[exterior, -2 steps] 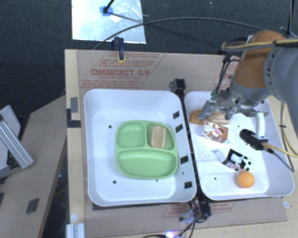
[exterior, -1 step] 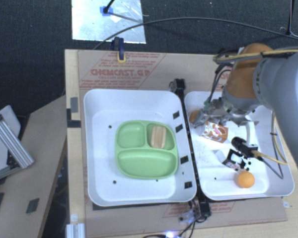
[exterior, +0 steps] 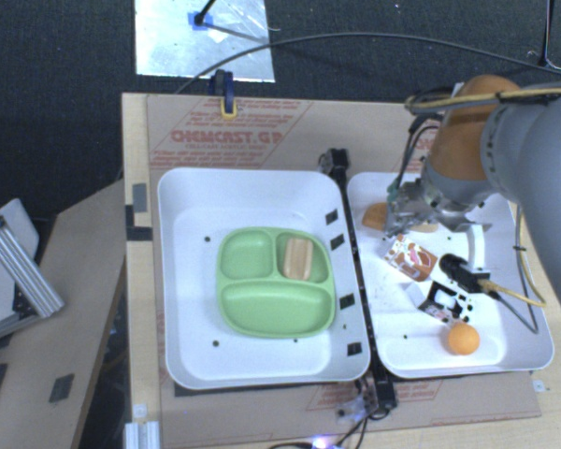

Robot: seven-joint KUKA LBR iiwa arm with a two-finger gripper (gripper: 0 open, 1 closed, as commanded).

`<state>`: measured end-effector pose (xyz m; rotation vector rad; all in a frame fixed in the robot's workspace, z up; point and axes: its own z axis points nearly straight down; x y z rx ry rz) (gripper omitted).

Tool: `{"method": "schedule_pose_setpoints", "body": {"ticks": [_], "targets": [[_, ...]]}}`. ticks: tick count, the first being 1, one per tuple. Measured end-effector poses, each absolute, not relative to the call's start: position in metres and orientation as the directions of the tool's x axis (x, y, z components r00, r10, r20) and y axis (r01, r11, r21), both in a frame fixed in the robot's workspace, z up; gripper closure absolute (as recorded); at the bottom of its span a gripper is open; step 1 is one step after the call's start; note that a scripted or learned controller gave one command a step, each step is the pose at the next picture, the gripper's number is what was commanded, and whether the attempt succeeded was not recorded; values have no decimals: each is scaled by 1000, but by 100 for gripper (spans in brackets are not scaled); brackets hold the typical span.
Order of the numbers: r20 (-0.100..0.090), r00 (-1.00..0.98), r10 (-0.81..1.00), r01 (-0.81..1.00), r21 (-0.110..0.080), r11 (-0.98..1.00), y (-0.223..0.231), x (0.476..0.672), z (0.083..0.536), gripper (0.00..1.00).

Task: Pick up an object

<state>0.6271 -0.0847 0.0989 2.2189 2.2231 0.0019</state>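
Where the grey arm (exterior: 533, 148) reaches in from the right, its orange band (exterior: 467, 129) sits above the far side of the right bin (exterior: 505, 363), and the gripper (exterior: 407, 215) hangs low over that bin's far left part. Whether it is spread or pressed together cannot be told from this angle, and nothing can be seen held in it.

Three loose things lie in the right bin. A small tan piece (exterior: 375, 216) sits near the far left corner, just beside the gripper on its left (touching or not, I cannot tell). A red and white packet (exterior: 412, 259) lies tilted just in front of the gripper, close to the wall between the bins. An orange ball (exterior: 463, 340) rests near the front of the bin, well apart from the gripper.

To the left, touching it along one side, is the left bin (exterior: 196, 344). A green tray (exterior: 271, 307) with three compartments lies flat in its middle. A tan block (exterior: 298, 257) sits in the tray's far right compartment.

Both bins rest on a pale brown bench (exterior: 136, 157) against a dark floor.
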Motion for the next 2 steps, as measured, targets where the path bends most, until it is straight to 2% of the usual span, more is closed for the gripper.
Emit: {"method": "schedule_pose_setpoints", "body": {"ticks": [2], "targets": [[-1,-6,1000,1000,9,6,-79,640,225,100]]}}
